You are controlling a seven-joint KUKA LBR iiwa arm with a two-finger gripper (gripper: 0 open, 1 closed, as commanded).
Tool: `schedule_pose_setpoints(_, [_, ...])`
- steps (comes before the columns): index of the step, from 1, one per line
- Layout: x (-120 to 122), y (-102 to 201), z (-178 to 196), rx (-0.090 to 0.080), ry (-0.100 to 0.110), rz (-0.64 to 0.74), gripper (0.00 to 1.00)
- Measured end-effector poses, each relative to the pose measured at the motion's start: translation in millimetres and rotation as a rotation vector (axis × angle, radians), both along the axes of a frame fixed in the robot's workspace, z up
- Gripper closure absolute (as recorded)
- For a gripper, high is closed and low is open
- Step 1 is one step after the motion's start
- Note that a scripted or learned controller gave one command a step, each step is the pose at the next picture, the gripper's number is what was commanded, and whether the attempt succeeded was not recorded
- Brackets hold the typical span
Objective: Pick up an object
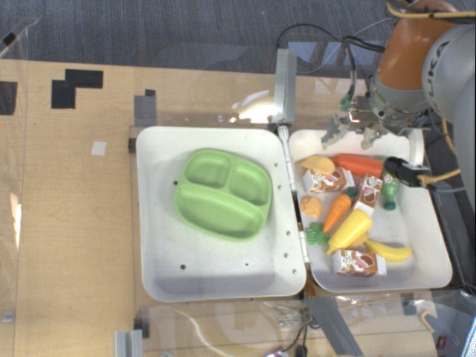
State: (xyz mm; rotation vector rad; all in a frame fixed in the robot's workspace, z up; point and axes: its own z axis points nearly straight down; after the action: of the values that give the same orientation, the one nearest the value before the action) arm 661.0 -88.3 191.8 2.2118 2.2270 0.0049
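The end effector (352, 131) hangs over the far edge of the right bin (428, 233), its two fingers (332, 132) spread apart with nothing between them. The grey arm (446, 65), with its orange band (405, 47), enters from the right. The objects for picking all lie in the right bin: a long red-orange piece (357, 163) sits just below the end effector, next to a tan rounded piece (317, 162) and a small printed carton (328, 179). A second carton (370, 191) and a green bottle-like item (389, 191) lie to the right of these. Toward the middle are a carrot (337, 210) with a green top, a small orange lump (312, 206), and a yellow pepper-like piece (351, 229). A banana (390, 251) and a third carton (357, 262) lie at the near side. The left bin (160, 222) carries a green divided tray (223, 193), lying flat. Both bins rest on the wooden table (67, 199).
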Motion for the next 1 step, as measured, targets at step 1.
schedule_pose_setpoints(1, [6.1,-60.5,-103.5,-0.003,-0.005,0.071,0.00])
